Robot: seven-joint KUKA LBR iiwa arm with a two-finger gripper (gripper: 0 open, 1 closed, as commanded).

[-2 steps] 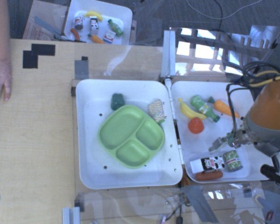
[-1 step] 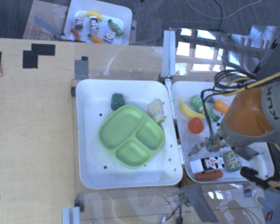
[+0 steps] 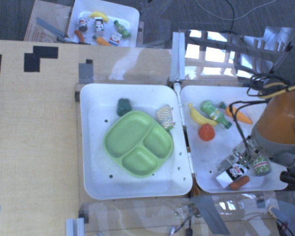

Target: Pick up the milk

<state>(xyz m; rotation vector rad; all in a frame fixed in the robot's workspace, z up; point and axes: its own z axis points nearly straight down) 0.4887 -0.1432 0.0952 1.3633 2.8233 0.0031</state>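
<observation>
arm (image 3: pixel 284 127) cut off at right edge

The pale wooden counter (image 3: pixel 34 132) bears two white bins: the right bin (image 3: pixel 206 173) under the tool (image 3: pixel 236 162), the left bin (image 3: pixel 96 181) beside it.

no readable text anywhere (milk (image 3: pixel 229 174) label too blurred)

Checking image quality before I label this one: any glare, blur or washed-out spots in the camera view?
Camera view: bright glare on the clear panel behind the right bin; soft overall, so the milk near the hand shows little printed detail; both white bins look evenly lit with faint shadows; the green plate is clear enough.
</observation>
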